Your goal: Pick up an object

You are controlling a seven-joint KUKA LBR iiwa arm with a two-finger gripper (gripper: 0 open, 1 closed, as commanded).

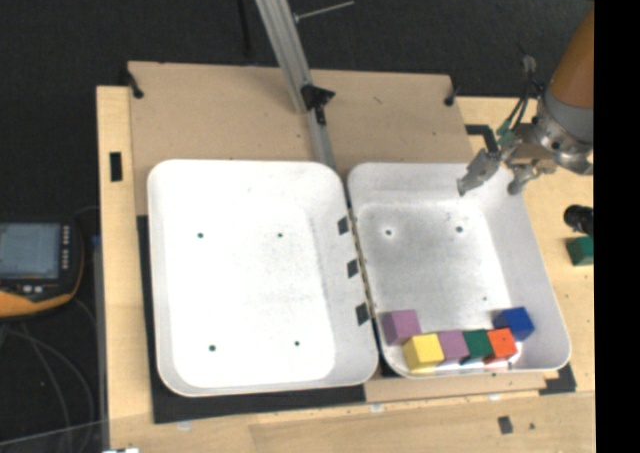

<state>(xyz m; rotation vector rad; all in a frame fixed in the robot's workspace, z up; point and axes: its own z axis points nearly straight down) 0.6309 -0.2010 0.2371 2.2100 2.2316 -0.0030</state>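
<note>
Camera view: the gripper [497,173] hangs over the far right corner of the right bin [430,241], fingers spread apart, nothing between them. Arm [572,81] comes in from the right edge, orange band showing above the wrist.

Step in hand, as I read it: approach, no grasp yet. All the blocks sit bunched at the near end of that same bin, well apart from the gripper: purple block [401,325], yellow block [423,350], a lighter purple block [453,345], green block [477,344], orange block [501,343], blue block [514,321].

Next move calls for a traverse toward the near wall, then a descent onto one block. The blue or the first purple one looks easiest (each has some free side; the row of four is packed touching, and tight to the bin wall, so fingers may not fit between).

Left bin [250,271] is beside it, rims touching. Both sit on a light wooden bench [390,121]; dark floor around. A metal rail [285,31] slants in from the top. Small handheld screen [35,256] off the left side.
</note>
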